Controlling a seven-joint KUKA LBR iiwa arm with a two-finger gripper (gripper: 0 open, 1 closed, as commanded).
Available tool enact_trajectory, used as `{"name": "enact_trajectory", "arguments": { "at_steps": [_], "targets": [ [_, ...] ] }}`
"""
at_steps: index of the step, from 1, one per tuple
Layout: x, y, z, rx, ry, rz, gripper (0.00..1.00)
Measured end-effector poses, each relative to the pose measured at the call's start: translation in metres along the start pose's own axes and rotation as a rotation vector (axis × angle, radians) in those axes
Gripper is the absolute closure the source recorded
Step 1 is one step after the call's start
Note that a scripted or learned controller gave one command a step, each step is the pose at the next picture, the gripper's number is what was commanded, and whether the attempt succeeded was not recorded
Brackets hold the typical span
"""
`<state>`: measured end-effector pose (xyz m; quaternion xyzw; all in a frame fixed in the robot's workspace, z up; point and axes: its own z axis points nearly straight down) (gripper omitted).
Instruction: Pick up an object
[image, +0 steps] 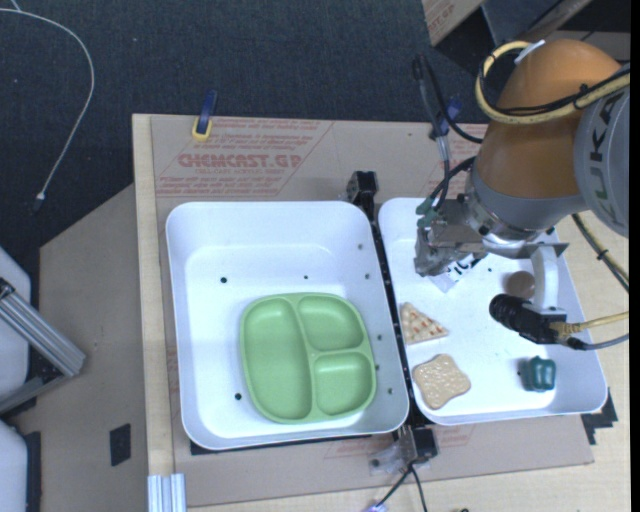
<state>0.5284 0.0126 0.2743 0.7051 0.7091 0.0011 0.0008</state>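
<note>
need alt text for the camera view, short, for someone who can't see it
A grey arm with an orange band reaches from the right, its tool low over the right white bin, which holds a triangular cracker, a tan bread-shaped piece and a small teal block. The left white bin holds a green divided plate.

End effector (440, 262) fingers hidden, seemingly behind wrist.

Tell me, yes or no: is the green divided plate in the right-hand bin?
No. The green divided plate lies in the left bin, beside the right bin.
</note>
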Motion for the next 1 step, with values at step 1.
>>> {"name": "enact_trajectory", "arguments": {
  "at_steps": [1],
  "targets": [
    [0.0467, 0.0111, 0.0232, 0.007, 0.001, 0.000, 1.00]
  ]
}}
